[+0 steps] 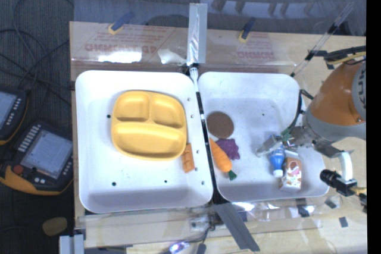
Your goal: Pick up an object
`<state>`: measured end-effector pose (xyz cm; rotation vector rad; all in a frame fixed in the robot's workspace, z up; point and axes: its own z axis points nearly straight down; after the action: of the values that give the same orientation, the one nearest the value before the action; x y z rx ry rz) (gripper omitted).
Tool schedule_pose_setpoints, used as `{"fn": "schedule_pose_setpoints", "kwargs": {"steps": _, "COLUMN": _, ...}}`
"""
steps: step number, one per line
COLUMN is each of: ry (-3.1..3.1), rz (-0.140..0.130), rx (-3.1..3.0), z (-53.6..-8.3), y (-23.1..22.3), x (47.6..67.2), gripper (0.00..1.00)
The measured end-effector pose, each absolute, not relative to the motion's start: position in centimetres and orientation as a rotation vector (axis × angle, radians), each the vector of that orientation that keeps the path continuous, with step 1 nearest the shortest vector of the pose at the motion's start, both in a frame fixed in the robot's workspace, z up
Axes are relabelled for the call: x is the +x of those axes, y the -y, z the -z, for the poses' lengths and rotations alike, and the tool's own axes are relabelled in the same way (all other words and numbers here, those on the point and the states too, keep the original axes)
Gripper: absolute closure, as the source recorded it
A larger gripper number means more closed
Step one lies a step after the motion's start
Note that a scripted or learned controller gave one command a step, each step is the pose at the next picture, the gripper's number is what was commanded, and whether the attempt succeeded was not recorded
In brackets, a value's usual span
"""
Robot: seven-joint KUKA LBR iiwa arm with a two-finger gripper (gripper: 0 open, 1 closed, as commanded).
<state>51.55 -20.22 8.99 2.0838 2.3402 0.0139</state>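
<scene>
In the right bin, my gripper is down near the floor, its grey fingers spread open. Nothing sits between them. A small blue bottle with a white cap lies just below the fingertips, touching or nearly touching them. A small milk carton stands right of the bottle. Farther left in the same bin are a brown round cookie, a purple grape bunch and an orange carrot. The arm's orange band rises at the right.
The left bin holds a yellow divided plate and a small orange piece against its right wall. A raised divider separates the bins. Cables and a handheld pendant lie left of the bench.
</scene>
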Motion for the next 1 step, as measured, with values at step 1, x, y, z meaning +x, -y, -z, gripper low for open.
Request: {"fn": "schedule_pose_setpoints", "kwargs": {"steps": 1, "ry": -2.336, "rz": -0.017, "rx": 2.08, "z": -10.02, "y": 20.26, "x": 51.74, "gripper": 1.0}}
